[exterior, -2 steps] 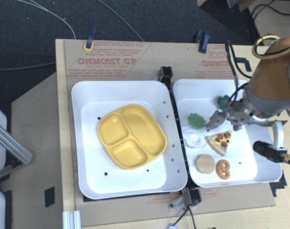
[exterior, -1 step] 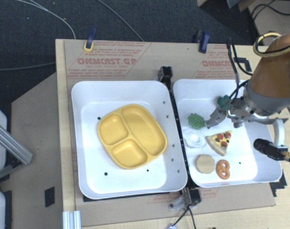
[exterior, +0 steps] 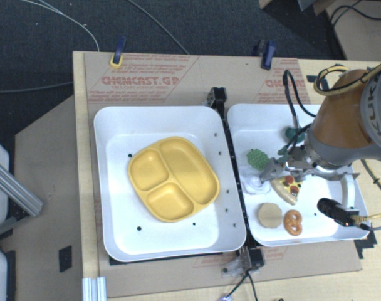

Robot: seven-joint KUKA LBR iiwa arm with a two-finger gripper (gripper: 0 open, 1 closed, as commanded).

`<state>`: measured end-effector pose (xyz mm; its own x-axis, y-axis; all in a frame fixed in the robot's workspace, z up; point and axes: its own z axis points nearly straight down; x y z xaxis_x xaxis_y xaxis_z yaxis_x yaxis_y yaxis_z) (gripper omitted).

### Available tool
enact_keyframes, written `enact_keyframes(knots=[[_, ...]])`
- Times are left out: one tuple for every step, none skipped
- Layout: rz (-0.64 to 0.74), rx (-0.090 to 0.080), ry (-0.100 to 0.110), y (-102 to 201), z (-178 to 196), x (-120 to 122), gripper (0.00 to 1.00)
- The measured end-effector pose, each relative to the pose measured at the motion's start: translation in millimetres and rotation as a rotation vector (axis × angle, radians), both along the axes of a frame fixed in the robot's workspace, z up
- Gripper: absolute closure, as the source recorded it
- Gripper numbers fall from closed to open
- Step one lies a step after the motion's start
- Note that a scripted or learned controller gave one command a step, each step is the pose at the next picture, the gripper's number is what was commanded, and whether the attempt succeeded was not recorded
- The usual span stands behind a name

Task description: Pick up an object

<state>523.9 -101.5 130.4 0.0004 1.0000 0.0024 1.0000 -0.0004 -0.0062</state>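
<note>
Red print reading "CHEMCAST G P" runs along the far part of the desk (exterior: pixel 146 80); smaller lines beneath are illegible.

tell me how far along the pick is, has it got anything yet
Done: the arm has reached into the right bin, and the gripper sits low among the toy food by the pizza slice and green piece. In hand: nothing visibly held. Left: grasp and lift; the cookie and pretzel lie untouched.

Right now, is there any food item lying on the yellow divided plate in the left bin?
No, the yellow divided plate shows bare compartments; the pretzel and round cookie lie in the right bin.
</note>
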Motion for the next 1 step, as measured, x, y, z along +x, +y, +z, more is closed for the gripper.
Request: enact_keyframes(knots=[[0.0,-0.004,-0.008,-0.6,-45.3,1.0,0.0]])
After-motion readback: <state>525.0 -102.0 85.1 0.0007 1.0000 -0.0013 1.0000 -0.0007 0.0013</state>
